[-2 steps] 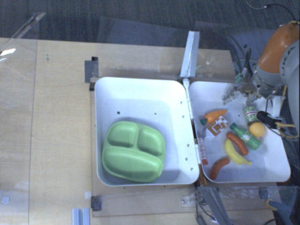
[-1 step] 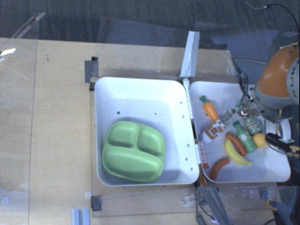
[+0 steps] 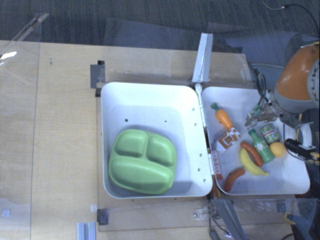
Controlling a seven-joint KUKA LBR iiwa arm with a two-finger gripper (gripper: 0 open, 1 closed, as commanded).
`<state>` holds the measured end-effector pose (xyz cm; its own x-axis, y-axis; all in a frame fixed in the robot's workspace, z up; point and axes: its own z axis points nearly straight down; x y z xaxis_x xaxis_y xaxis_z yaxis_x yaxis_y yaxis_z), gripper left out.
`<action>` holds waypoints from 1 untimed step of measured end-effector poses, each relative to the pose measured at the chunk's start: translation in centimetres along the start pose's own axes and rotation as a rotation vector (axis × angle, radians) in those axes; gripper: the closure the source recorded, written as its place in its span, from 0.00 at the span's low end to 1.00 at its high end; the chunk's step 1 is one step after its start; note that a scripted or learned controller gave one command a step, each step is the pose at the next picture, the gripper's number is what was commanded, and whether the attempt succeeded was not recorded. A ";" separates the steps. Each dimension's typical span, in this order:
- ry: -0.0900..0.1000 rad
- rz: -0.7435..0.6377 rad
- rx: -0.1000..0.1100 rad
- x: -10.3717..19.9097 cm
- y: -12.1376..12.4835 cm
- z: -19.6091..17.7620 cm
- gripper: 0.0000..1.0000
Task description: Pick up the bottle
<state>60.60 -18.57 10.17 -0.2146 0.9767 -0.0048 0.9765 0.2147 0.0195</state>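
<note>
bins: 2, left (image 3: 150,96) and right (image 3: 235,99)
green tray: 1 (image 3: 143,160)
carrot: 1 (image 3: 223,117)
bottle: 1, green (image 3: 261,145)
banana: 1 (image 3: 251,164)
sausages: 2, (image 3: 251,153) and (image 3: 233,177)
lemon: 1 (image 3: 277,149)
small carton: 1 (image 3: 228,139)
green can: 1 (image 3: 269,132)
gripper: 1 (image 3: 260,115)

left bin (image 3: 150,96): green divided tray (image 3: 144,160) in its near half | right bin (image 3: 295,181), just beside left bin: toy carrot (image 3: 223,117) toward far edge; small brown carton (image 3: 228,139) nearer than carrot; banana (image 3: 251,164), red sausage (image 3: 251,153), lemon (image 3: 277,149) clustered; second sausage (image 3: 233,178) at near edge | surface (image 3: 50,134): light wood
</note>
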 end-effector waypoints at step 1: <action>0.002 -0.025 0.009 5.2 6.7 -12.9 1.00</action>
<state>65.77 -12.10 23.21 -0.2391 0.9710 -0.0031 0.9709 0.2392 0.0108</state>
